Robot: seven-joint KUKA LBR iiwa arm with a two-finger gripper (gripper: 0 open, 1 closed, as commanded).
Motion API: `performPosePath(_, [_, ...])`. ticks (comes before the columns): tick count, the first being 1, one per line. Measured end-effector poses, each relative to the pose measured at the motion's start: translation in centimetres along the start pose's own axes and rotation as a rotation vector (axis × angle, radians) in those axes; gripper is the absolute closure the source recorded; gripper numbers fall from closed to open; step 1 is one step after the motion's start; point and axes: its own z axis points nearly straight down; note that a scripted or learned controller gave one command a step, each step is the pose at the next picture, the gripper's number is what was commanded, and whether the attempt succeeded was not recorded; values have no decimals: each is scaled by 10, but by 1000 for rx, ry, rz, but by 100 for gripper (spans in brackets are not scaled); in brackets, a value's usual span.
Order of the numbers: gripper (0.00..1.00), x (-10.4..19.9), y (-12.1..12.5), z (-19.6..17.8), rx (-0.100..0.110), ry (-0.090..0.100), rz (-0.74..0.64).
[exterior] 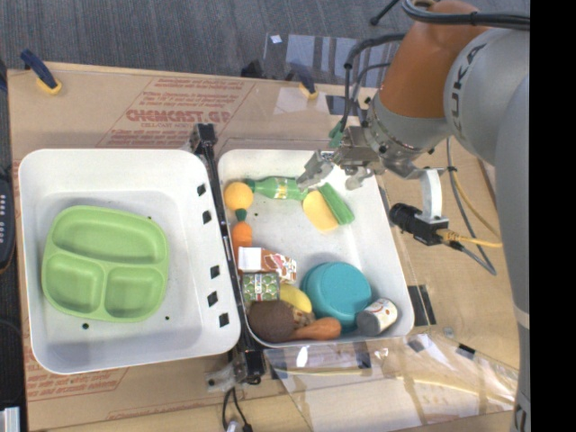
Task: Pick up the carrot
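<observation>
The carrot (313,329) lies along the near wall of the right bin (382,241), its orange length stretching from a brown potato-like lump (273,319) toward a small grey can with a red and white label (376,316). Just behind it sits a teal bowl (336,292), upside down, with a yellow banana-like piece (296,298) tucked beside it. Along the bin's left wall stand a green-labelled can (260,287), a red and white packet (274,265), a small orange fruit (242,234) and a yellow lemon (238,195). A green bottle (277,188) lies at the far end. The gripper (335,171) hangs over that far end, well apart from the carrot, its fingers spread and holding nothing; below it rest a yellow block (318,211) and a green ridged piece (337,203). The left bin (36,187) holds a green divided tray (105,262).
</observation>
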Motion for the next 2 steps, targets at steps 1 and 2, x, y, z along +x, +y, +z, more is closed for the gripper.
performPosePath(1, [0,30,36,171,3,-5,34])
performPosePath(2, [0,29,5,169,3,0,145])
